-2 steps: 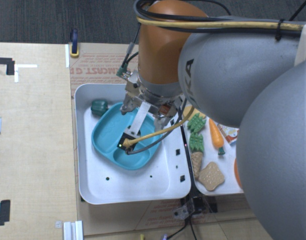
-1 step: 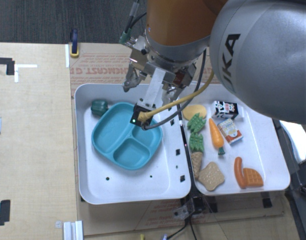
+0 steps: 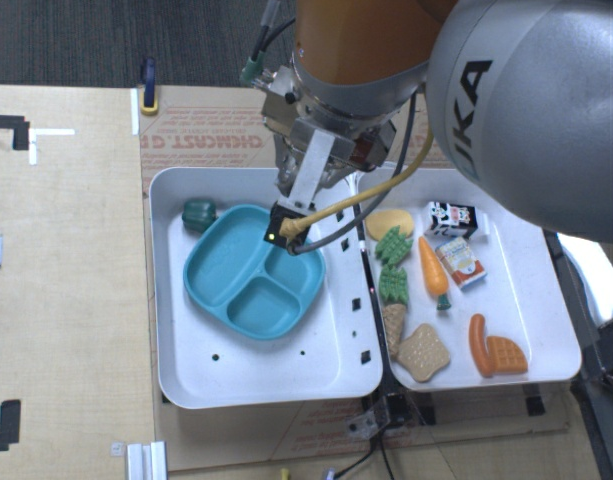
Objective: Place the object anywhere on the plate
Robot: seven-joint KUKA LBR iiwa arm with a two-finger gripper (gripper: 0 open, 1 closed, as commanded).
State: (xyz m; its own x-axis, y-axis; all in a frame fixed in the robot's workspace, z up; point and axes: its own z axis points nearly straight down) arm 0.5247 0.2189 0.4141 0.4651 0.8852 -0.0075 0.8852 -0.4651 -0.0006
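A blue divided plate [image 3: 248, 273] lies in the left bin [image 3: 256, 373]. A small dark green object [image 3: 198, 214] rests beside the plate's far left rim, touching or nearly touching it. My gripper [image 3: 334, 171] hangs under the big grey and orange wrist, above the far end of the wall between the two bins, just right of the plate's far rim. The wrist hides most of the gripper, and I see no object in it.
The right bin [image 3: 546, 358] holds several toy foods: a yellow piece [image 3: 390, 223], green leafy pieces [image 3: 392, 264], a carrot [image 3: 433, 269], a milk carton [image 3: 452, 218], a small box [image 3: 461, 262], a waffle [image 3: 504, 355], a bread slice [image 3: 424, 352].
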